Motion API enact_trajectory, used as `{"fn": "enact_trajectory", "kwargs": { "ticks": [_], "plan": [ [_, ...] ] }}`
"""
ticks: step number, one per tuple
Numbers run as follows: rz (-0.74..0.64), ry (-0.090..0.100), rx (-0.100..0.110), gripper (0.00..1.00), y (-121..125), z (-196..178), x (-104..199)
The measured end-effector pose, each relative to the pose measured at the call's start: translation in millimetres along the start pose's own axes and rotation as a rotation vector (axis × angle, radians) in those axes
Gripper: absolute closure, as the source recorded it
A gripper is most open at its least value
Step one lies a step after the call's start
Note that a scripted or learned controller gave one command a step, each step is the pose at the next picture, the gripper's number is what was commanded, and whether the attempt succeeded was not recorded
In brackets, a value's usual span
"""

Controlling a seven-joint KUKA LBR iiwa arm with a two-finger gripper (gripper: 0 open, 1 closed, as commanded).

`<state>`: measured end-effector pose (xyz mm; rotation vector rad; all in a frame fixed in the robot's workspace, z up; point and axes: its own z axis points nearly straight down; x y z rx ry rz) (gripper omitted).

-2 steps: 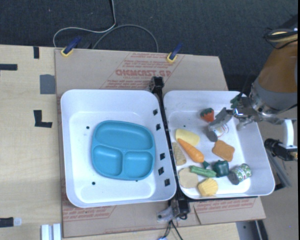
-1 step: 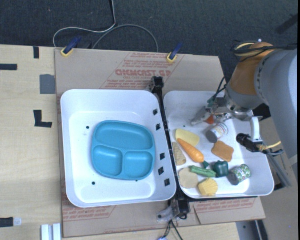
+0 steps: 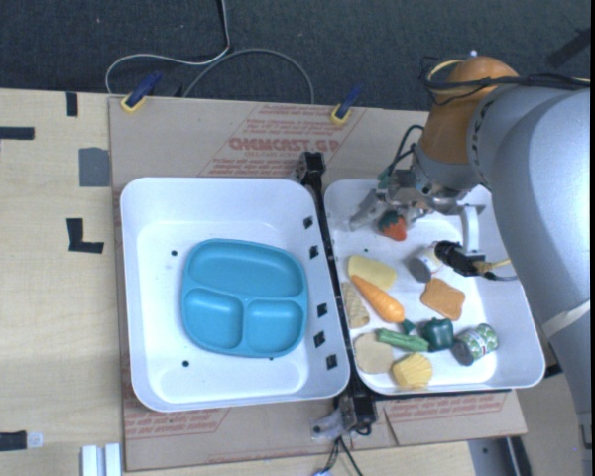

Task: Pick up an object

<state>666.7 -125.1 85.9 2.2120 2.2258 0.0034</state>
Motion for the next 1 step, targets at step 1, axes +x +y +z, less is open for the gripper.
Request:
{"fn": "enact_trajectory", "kwargs": {
  "ticks": [1],
  "plan": [
    [0.003,-0.002,0.000,1.00,-1.0,-10.6,-2.9]
  ]
}}
